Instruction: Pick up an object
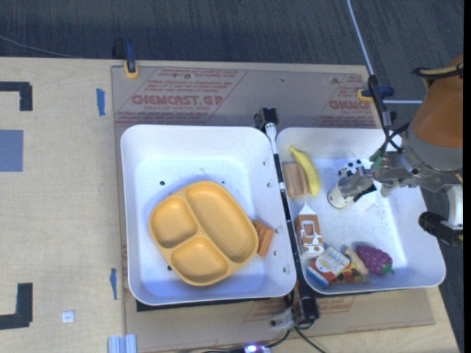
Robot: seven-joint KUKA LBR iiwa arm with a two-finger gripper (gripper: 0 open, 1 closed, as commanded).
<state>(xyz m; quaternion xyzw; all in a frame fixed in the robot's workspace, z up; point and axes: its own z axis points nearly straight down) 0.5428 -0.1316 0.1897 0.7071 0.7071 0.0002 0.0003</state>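
Observation:
The right bin (pixel 416 276) holds several small items. A yellow banana (pixel 307 169) lies beside a tan bun-like piece (pixel 294 179) at its far left. A black-and-white toy (pixel 350 169) and a cream rounded object (pixel 338 197) lie near the middle. My gripper (pixel 366 186) reaches in from the right, low over the bin, and its tip is right at the cream object's right side. A small carton (pixel 310 232), a colourful box (pixel 331 263) and purple grapes (pixel 374 257) lie along the near side.
The left bin (pixel 184 149) holds a yellow divided plate (pixel 200 230) with an orange block (pixel 263 238) against its right edge. A black divider clamp (pixel 266 118) sits between the bins. A cable (pixel 360 31) runs up from the arm.

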